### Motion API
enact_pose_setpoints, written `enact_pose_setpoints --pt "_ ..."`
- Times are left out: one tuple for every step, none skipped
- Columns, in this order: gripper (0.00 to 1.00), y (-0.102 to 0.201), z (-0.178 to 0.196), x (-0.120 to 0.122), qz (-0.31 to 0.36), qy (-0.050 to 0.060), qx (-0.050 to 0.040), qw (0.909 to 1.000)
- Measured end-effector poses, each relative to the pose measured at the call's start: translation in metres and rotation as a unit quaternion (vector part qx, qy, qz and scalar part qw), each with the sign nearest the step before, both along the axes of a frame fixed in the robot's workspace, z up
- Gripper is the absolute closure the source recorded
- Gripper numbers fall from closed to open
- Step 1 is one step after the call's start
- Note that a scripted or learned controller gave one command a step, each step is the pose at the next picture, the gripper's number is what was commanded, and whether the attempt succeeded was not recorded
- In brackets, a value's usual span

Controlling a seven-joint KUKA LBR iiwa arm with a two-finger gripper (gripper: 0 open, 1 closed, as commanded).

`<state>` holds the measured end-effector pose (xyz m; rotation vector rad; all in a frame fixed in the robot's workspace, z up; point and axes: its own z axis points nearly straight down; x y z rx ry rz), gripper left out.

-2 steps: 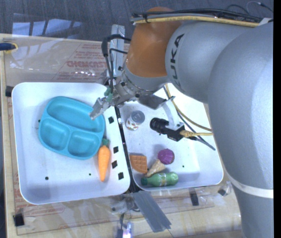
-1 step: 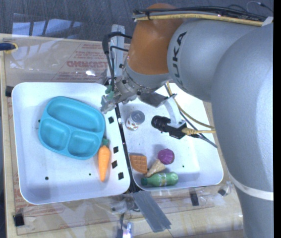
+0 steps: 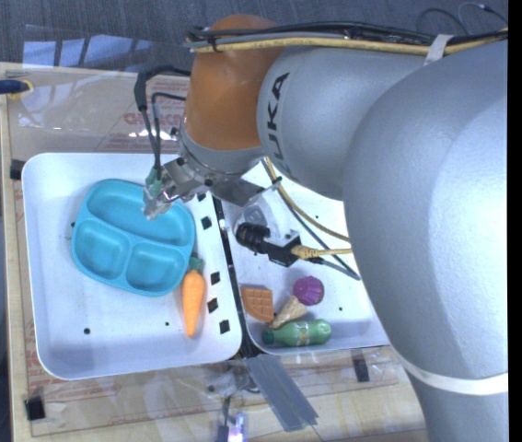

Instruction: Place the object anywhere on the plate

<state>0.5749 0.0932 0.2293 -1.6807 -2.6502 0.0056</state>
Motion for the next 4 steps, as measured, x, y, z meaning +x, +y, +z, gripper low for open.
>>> enact_pose_setpoints --pt "1.00 0.063 -0.057 0.028 -0.044 0.000 -0.0005 0.9991" --pt "1.00 0.034 -0.003 0.068 0.180 -0.003 0.0003 0.9836" --pt "1.00 -0.048 -0.006 0.072 0.293 0.000 0.0010 0.9563" --pt "1.00 -0.008 0.012 0.050 0.278 0.000 0.0008 0.9606"
